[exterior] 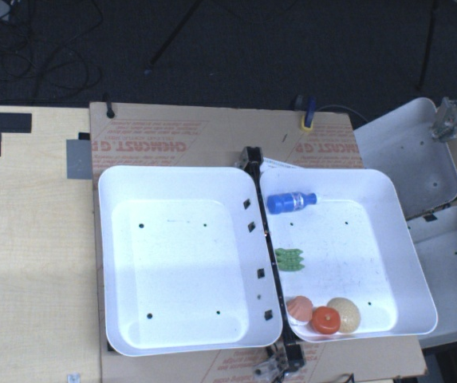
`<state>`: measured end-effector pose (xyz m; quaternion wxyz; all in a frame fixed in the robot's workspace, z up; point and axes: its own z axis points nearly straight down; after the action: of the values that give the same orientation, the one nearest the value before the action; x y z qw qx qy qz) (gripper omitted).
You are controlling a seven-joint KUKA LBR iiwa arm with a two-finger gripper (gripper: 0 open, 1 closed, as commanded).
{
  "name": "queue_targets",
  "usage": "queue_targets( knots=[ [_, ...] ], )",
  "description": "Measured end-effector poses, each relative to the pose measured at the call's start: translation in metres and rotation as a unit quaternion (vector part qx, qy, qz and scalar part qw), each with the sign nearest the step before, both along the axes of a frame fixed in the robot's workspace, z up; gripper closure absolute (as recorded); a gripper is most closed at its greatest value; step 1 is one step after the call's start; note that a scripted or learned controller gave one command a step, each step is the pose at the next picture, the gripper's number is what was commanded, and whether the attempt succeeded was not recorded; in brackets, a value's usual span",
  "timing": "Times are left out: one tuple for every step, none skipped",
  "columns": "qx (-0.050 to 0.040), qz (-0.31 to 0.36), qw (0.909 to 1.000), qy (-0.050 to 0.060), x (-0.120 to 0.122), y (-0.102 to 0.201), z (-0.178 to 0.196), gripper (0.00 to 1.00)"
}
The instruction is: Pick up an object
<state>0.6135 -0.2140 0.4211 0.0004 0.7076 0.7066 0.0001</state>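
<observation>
arm: grey base plate (415, 154) at right edge | fingers: cannot tell | right bin (407, 238): bottle (291, 203) far-left, green pod (289, 259) left, tomato (325, 320) between peach (299, 309) and tan ball (345, 313) near edge

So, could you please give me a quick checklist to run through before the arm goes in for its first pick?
1. Objects lie in the right bin: ok.
2. Blue bottle lies on its side, apart from the others, near the far wall: ok.
3. Green item is apart from the others, but close to the divider: ok, tight.
4. Red round item touches the pink one and the tan one in the near corner: not ok for a clean grasp.
5. State of the jaws: cannot tell.
</observation>
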Motion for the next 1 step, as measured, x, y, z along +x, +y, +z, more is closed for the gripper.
queue_targets(
  knots=[
    [0.0007, 0.0, 1.0, 0.002, -0.0241, 0.0005, -0.0019, 1.0]
  ],
)
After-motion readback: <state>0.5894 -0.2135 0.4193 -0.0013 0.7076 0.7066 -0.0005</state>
